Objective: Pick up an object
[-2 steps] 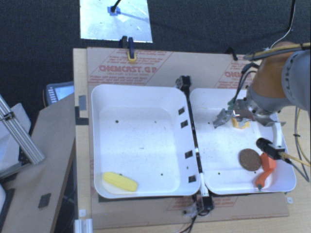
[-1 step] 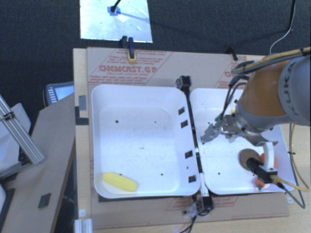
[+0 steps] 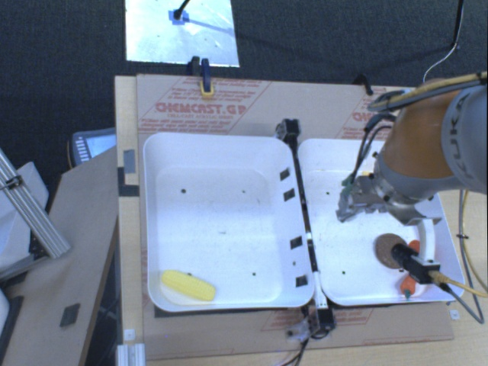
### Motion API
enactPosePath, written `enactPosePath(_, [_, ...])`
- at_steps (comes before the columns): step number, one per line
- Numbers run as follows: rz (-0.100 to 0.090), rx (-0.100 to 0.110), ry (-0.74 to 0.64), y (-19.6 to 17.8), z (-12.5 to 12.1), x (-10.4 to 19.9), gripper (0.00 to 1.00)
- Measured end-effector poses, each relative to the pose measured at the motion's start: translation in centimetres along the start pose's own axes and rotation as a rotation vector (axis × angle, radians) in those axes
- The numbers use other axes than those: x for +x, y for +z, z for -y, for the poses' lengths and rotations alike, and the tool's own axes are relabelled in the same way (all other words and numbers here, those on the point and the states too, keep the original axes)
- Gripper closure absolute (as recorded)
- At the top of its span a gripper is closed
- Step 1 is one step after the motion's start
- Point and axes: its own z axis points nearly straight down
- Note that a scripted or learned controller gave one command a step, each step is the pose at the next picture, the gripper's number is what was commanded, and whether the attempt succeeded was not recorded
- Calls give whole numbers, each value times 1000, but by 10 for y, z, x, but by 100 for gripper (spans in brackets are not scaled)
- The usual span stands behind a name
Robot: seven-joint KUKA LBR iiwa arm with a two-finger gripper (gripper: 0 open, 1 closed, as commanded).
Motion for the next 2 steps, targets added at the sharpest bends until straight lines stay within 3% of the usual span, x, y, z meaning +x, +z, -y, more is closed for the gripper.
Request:
enactPosePath(1, [2,-18,-2,-159,-50,0,100])
enactPosePath(2, [1,11,7,30,-65,-50,100])
